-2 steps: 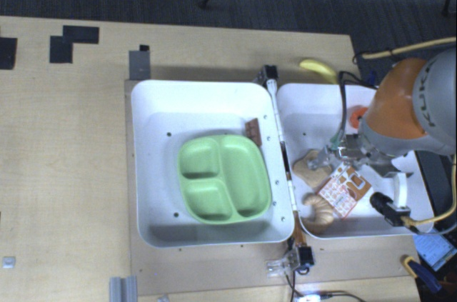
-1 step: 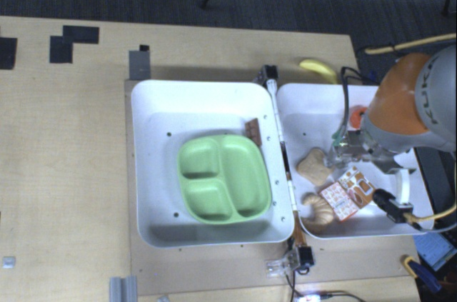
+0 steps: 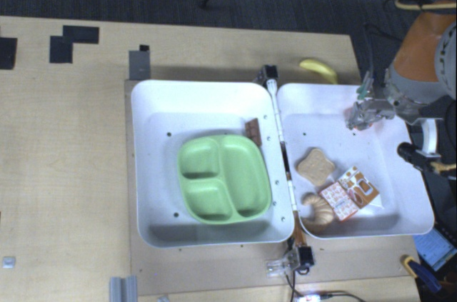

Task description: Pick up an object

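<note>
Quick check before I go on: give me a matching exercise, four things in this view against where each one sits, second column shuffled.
Things:
1. green divided plate
2. toast slice
3. banana
4. snack packet

Places:
A. on the bench behind the right bin
B. in the left bin
C. right bin, nearer the front wall
D. right bin, around the middle, close to the divider

Pairs: 1-B, 2-D, 3-A, 4-C

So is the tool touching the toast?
Apart. The camera view shows bare white bin floor between the tool and the toast.
</note>
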You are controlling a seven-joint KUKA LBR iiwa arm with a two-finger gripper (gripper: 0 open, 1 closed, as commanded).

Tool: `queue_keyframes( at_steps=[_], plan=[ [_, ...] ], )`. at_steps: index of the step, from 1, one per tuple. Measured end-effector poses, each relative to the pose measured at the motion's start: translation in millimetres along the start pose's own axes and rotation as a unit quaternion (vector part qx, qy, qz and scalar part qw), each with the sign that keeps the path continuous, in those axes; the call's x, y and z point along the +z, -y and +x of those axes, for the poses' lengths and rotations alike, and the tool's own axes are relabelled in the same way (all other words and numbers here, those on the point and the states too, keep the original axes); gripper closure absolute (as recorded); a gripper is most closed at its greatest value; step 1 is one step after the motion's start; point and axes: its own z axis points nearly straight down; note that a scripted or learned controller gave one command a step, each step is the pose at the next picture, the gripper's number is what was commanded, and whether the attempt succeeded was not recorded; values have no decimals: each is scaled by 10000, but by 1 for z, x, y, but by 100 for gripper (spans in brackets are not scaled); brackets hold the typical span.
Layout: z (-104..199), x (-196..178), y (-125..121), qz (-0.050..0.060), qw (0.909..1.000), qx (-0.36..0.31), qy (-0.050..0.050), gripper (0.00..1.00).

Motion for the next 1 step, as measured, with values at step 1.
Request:
queue_keyframes(
  at_steps=[1],
  plan=[
    [-10,-89,-55,-8,10000,-8,0,100]
  ],
)
